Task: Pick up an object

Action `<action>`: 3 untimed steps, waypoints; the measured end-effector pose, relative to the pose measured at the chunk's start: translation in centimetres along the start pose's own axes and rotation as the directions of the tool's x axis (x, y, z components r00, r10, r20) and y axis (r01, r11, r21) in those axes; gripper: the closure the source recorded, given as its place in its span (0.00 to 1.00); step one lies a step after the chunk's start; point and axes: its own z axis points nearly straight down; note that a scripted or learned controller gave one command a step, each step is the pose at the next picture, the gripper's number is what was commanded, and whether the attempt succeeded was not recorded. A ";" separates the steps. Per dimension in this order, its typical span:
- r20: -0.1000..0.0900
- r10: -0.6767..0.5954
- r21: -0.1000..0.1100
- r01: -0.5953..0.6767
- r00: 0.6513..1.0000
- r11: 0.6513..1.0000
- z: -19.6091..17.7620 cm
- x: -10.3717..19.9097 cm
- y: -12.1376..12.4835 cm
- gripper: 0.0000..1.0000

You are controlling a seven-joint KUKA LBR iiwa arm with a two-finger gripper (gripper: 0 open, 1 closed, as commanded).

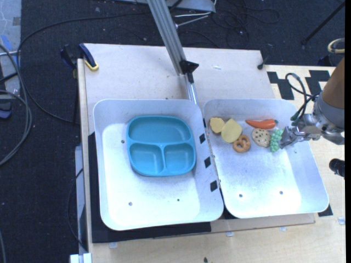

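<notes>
Several small toy foods lie at the back of the right bin (285, 185): two yellow pieces (226, 129), a brown pretzel (241, 144), a round tan cracker (260, 137), an orange-red carrot-like piece (260, 123) and a green bunch of grapes (276, 140). My gripper (287, 139) reaches in from the right, low over the bin. Its tip is right against the right side of the green grapes. Whether it has hold of them is not visible.
The left bin (115, 201) bears a blue divided tray (162, 145). A grey metal pole (167, 29) slants down from the top to the gap between the bins. Cables hang near the arm's wrist (299, 100).
</notes>
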 end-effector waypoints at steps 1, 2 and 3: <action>0.000 -0.001 0.000 0.001 1.000 1.000 -5.3 0.0 0.2 1.00; -0.004 -0.005 0.006 0.005 1.000 1.000 -4.3 5.1 0.4 1.00; -0.004 -0.004 0.007 0.004 1.000 1.000 -4.3 11.1 0.4 1.00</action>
